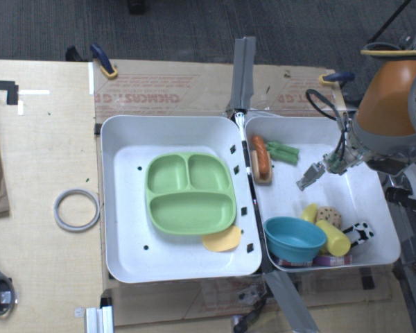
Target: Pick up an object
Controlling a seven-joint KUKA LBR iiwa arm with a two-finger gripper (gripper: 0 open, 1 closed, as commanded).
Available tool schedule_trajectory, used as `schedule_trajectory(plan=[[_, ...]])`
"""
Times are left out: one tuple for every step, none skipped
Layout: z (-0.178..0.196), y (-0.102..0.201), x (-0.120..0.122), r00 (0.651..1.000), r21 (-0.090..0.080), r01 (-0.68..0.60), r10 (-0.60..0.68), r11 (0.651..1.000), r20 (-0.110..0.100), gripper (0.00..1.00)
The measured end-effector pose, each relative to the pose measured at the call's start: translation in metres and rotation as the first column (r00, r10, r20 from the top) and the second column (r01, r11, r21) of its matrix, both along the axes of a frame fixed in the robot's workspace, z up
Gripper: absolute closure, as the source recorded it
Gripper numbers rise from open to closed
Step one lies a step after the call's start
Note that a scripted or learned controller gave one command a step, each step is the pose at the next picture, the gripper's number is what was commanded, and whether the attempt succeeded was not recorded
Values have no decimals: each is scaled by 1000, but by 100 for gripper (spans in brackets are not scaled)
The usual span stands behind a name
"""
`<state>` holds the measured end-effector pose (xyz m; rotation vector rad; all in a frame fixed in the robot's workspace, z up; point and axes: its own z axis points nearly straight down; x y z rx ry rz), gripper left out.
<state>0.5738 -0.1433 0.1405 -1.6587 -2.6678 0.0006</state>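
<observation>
Bare right bin (364, 186) middle between hot dog (261, 159) and blue bowl (294, 238)

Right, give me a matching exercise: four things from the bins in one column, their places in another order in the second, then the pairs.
1. green divided plate
2. blue bowl
3. hot dog toy
4. yellow flat piece

A. right bin, near front edge
B. left bin, tucked under the plate's front edge
C. left bin, middle
D. right bin, far left corner beside the divider

Pairs: 1-C, 2-A, 3-D, 4-B
</observation>
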Motion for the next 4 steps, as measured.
schedule_trajectory(plan=[[-42,-43,-90,999,1,-34,34,999,16,0],[-42,-43,-90,999,1,-34,34,999,16,0],[-50,1,32,993,0,-119,119,993,1,0],[-48,33,67,998,-8,-68,68,998,4,0]])
